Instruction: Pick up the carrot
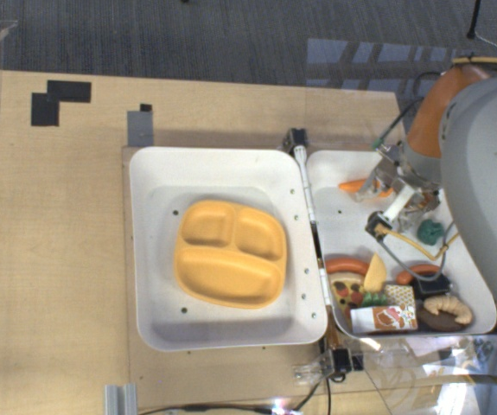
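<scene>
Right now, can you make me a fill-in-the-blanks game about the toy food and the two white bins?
1. The yellow tray lies in the ____ bin.
2. The carrot lies in the right bin, and its colour is ____.
3. The yellow tray has ____ compartments.
4. The tool is over the ____ bin, close beside the carrot.

Missing words: left; orange; three; right

My end effector looked like bare metal; the carrot beside it, smooth plastic. The white bins showed matt plastic, the yellow tray a soft sheen, the surface pale wood grain.
</scene>
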`<control>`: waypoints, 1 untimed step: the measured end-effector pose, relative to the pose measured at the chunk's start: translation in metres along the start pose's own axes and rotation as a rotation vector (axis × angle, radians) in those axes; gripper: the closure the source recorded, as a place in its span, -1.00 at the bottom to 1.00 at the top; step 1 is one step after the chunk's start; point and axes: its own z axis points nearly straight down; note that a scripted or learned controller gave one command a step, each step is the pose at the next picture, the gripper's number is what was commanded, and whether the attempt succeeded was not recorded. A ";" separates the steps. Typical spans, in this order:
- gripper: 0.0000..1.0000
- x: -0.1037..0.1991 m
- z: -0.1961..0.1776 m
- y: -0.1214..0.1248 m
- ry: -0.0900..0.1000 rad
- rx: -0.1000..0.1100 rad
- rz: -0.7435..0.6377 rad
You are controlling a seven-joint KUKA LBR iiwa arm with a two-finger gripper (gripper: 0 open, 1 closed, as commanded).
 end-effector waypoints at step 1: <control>-1.00 0.005 -0.003 0.026 -0.031 0.065 0.195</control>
